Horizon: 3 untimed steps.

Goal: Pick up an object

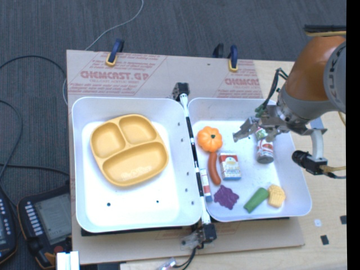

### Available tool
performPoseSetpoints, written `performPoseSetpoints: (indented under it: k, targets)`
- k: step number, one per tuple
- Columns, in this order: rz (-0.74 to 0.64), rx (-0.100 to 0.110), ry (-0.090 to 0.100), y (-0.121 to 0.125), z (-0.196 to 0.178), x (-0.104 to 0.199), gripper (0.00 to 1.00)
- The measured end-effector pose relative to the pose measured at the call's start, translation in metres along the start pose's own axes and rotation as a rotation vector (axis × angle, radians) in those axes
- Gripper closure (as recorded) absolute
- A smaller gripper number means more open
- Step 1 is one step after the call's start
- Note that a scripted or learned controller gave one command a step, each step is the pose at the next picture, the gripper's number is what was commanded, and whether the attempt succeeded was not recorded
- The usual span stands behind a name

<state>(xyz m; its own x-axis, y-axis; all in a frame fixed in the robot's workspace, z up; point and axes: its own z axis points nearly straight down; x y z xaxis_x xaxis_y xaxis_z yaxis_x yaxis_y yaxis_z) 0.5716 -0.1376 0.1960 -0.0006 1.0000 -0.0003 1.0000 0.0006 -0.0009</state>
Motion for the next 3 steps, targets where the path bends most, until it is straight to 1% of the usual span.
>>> performPoseSetpoints:
  k: [1,2,3]
  targets:
    - [-0.001,-0.009,-0.003,0.077,0.108,0.004,0.00]
    - [0.001,-0.007,-0.002,0.007,0.108,0.017,0.00]
    - [0.003,-0.009,-0.003,-0.072,0.108,0.010,0.00]
